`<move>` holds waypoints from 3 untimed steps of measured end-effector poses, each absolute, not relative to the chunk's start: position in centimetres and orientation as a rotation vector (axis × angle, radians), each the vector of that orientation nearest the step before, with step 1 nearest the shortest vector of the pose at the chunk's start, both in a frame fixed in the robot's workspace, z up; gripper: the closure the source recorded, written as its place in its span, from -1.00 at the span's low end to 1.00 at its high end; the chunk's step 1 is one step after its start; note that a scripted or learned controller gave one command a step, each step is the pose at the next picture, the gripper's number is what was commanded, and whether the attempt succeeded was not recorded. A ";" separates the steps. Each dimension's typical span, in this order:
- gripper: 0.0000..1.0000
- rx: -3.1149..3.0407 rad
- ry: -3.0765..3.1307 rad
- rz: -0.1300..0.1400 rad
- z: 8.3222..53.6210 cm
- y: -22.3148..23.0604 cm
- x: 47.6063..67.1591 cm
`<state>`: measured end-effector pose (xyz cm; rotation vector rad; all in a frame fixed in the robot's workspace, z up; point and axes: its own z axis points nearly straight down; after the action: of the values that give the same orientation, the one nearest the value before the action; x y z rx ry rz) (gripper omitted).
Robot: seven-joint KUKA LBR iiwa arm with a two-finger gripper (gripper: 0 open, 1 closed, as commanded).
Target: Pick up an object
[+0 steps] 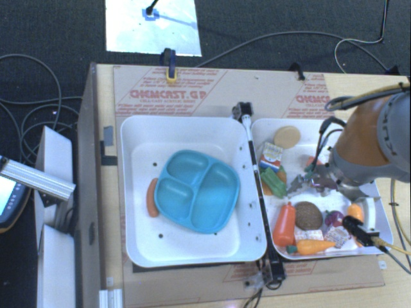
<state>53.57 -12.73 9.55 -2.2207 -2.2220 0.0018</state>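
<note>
I see the gripper (307, 182) low in the right bin (383, 226), among the toy food: green vegetable (275, 183) just to its left, brown patty (308, 215) and orange bottle (284, 222) below. I cannot tell how its tool stands. The left bin (128, 172) holds a blue divided plate (196, 190) and a sausage (152, 197) beside it

Glossy blue plastic tray (196, 190) in a smooth matt white bin (138, 236).
</note>
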 end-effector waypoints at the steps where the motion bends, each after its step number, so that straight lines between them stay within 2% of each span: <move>1: -1.00 -2.221 -2.224 -0.002 8.5 -11.1 49.3; 2: -1.00 -2.223 -2.224 -0.001 8.5 -14.6 53.1; 3: -1.00 -2.221 -2.224 -0.002 8.4 -11.0 49.2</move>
<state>49.23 -11.01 8.43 -2.2205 -2.2235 -0.0018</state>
